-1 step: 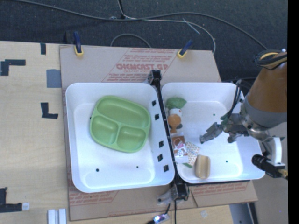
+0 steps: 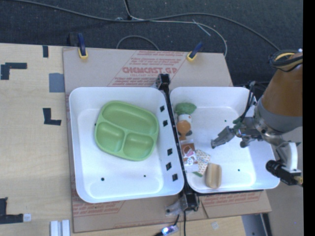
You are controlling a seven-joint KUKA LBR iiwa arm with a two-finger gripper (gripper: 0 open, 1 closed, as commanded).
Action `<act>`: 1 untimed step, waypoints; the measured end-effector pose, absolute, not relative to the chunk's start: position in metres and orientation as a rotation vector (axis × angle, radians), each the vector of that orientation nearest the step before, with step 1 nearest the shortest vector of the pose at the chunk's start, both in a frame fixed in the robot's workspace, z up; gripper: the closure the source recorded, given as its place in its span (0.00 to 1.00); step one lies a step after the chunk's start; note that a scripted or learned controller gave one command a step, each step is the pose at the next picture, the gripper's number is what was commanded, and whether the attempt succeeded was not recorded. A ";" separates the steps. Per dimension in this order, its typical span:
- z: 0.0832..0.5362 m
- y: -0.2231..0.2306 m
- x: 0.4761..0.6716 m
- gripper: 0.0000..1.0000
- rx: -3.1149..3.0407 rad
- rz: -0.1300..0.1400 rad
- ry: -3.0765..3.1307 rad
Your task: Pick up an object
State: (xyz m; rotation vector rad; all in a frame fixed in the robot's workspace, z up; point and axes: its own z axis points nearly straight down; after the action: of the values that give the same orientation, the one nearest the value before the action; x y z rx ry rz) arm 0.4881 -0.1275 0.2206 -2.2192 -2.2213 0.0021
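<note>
White plastic of the right bin [image 2: 231, 100] lies bare under the grey two-finger gripper [image 2: 220, 139], which hovers mid-bin. Whether it is open cannot be told from the camera view, and nothing is visibly held, so the pick appears not yet made. Candidates lie along the divider, to its left: a tan oblong block [image 2: 213, 175], a patterned packet [image 2: 196, 159], an orange-and-white piece [image 2: 184, 126] and a green lump [image 2: 185, 107].
</note>
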 end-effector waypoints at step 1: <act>0.171 -0.120 0.493 0.00 -2.217 0.007 -2.218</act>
State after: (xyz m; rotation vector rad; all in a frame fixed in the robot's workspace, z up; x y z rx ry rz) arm 0.4928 -0.1197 0.1715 -2.2167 -2.2184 0.0065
